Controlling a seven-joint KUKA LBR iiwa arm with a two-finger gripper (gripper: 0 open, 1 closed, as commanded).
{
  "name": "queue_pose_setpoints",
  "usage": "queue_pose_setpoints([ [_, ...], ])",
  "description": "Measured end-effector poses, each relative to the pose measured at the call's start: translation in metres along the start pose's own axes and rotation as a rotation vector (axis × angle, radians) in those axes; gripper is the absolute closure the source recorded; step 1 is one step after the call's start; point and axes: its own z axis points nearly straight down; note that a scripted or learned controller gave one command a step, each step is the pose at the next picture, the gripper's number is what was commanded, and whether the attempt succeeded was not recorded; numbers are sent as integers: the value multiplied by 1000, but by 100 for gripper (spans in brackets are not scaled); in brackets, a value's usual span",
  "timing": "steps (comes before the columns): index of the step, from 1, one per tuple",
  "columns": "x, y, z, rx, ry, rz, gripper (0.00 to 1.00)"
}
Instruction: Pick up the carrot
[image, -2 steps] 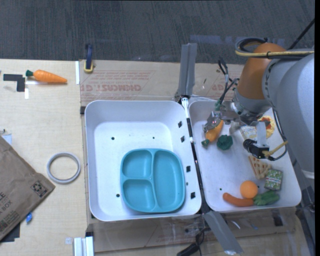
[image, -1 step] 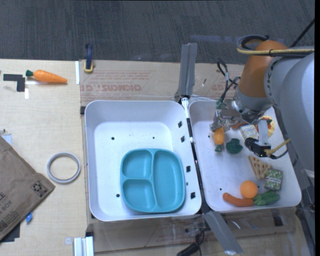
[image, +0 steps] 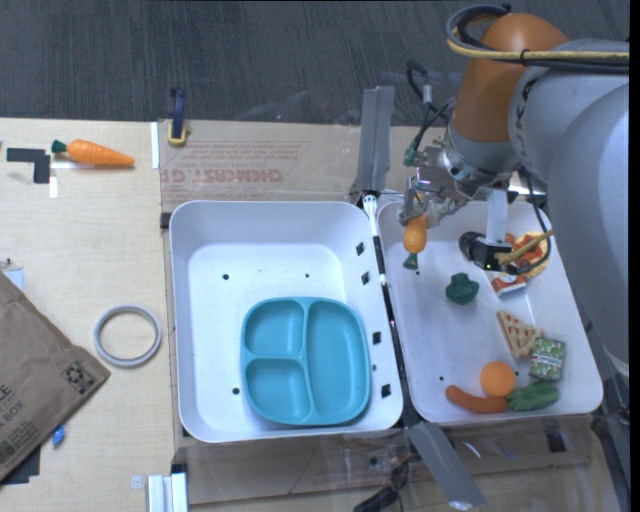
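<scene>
While carrot (image: 414, 238) hangs over right bin (image: 440, 340), 11 o'clock corner, gripper (image: 415, 217) is pinched narrow on its upper end, green top down. The hold looks marginal.
Prob. toy: light, stiff, smooth, likely slippery. Tapered, so end grip may slide off; better hold is mid-body, across width.
Spare carrot (image: 95, 153) on bench, 10 o'clock of left bin (image: 185, 300).

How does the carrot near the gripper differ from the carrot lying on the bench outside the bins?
The carrot near the gripper hangs upright over the right bin, green top down; the bench carrot lies flat on the wood at far left. The hanging one looks short and stubby, seen end on; the bench one shows its full tapered length. Both are orange with green tops.
</scene>
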Motion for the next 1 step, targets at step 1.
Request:
queue_pose_setpoints([
  [1,-26,-3,1,3,0,67,100],
])
